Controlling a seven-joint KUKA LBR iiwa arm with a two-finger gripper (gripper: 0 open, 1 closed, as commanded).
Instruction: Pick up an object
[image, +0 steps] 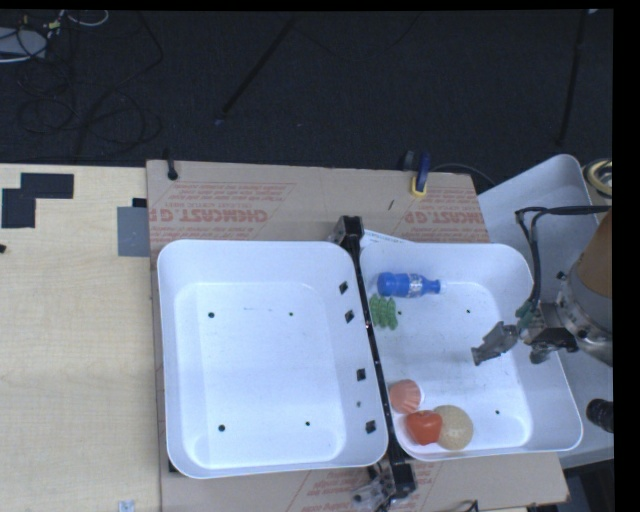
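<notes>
Hovering over the right shallow white bin (520, 425), my claw (497, 345) hangs spread apart, holding nothing, near the small blue plastic bottle (407, 286).

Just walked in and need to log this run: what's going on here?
A robot arm reaches in from the right, its gripper over the right bin, holding nothing. A blue bottle, a green object, and three round pieces, pinkish, red and pale yellow, lie untouched in that bin.

The bench (70, 330) bears a brown cardboard sheet (300, 205), on which two white bins (170, 300) sit side by side.
</notes>
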